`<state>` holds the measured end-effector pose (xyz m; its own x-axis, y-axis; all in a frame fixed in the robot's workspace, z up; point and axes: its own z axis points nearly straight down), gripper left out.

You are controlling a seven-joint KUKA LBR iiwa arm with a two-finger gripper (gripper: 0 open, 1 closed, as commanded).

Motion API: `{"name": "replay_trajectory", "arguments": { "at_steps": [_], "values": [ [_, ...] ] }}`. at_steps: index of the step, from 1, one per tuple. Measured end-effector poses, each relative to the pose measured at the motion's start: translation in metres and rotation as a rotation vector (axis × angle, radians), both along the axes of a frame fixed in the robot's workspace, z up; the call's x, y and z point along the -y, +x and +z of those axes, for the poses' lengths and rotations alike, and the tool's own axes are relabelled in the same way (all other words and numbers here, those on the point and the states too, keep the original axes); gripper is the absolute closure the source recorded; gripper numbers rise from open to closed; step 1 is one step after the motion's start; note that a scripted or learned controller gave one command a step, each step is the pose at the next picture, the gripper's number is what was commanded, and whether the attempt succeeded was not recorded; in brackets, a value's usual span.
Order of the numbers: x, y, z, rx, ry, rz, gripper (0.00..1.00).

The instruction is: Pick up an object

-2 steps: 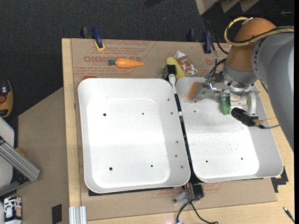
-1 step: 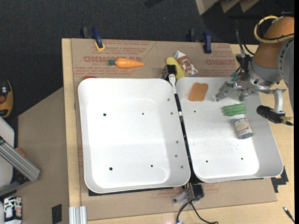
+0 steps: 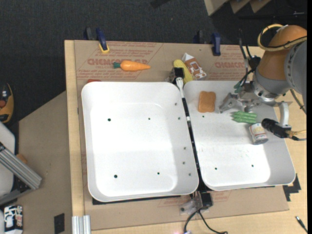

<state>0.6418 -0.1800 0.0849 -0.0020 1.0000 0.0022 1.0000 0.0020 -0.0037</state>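
In the right bin lie three things: a tan bread-like block near the back left, a green ridged toy further right, and a small silver can on its side. My gripper hangs over the back of this bin, just above and behind the green toy, between it and the tan block. Its grey fingers are spread open and nothing sits between them. The grey arm with its orange band comes in from the right.
The left bin sits beside the right one. Behind the bins, on the cardboard bench top, lie an orange carrot, a yellow banana and a small brown-and-white packet. Clamps hold the back edge.
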Motion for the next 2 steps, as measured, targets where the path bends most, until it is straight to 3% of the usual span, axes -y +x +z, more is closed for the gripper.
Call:
{"name": "replay_trajectory", "arguments": {
  "at_steps": [1, 2],
  "values": [
    [-0.004, -0.053, 0.0, -0.002, 0.0, -0.004, 0.0],
    [-0.019, 0.01, 0.001, 0.011, -0.004, 0.002, 0.0]
  ]
}}
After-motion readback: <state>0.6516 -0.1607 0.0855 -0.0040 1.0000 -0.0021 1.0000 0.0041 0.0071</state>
